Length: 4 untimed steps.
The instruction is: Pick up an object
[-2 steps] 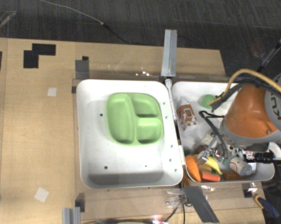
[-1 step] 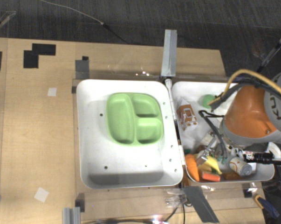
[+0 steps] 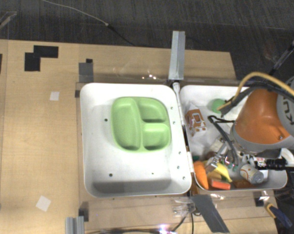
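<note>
Several small objects lie heaped in the near corner of the right bin [image 3: 203, 97], and these are the candidates for picking: an orange carrot-shaped piece [image 3: 201, 174] against the bin's left wall, a yellow piece [image 3: 221, 170] just beside it, and a second orange piece [image 3: 222, 185] along the near rim. A brown and white carton [image 3: 195, 120] lies apart from the heap, close to the left wall further back, and a green ball [image 3: 217, 104] sits near the far end, partly behind a cable. The gripper [image 3: 224, 156] is lowered into the heap, directly over the yellow piece; clutter and cabling mask the fingers, so I cannot tell whether they are apart or together, nor whether any object is between them. The arm's orange band [image 3: 260, 118] and grey wrist cover much of the bin's right half. The left bin [image 3: 100, 160] holds one item, a light green divided tray [image 3: 140, 123] with three compartments, lying flat near the middle towards the far side. Both bins rest side by side, touching, on the wooden worktop [image 3: 34, 145].
</note>
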Motion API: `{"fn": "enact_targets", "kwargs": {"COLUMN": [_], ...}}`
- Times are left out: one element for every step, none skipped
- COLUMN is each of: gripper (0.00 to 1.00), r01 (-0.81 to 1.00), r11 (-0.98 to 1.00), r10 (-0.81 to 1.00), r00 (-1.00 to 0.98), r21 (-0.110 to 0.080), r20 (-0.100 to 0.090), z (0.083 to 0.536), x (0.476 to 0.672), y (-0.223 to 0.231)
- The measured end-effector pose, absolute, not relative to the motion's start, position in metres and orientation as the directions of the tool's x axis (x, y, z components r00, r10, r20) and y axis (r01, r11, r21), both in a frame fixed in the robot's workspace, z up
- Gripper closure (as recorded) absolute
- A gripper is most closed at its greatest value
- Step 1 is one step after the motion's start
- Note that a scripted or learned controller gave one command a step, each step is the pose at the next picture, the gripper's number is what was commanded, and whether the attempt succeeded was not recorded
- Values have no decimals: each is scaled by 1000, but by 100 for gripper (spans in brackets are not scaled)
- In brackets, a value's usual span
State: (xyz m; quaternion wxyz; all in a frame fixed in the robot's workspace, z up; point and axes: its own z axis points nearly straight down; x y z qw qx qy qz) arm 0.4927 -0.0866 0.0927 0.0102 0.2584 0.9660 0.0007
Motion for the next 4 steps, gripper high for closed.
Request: {"fn": "enact_targets", "kwargs": {"gripper": [0,0,0,0], "r01": [464,460,473,473], "r11": [886,888,881,881], "r10": [464,460,473,473], "r00": [-885,-887,-881,-881], "r21": [7,6,3,6], "r20": [-22,-22,-8,-17], "z": [93,93,96,93], "x": [493,494,489,492], "y": [-87,-87,-86,-85]}}
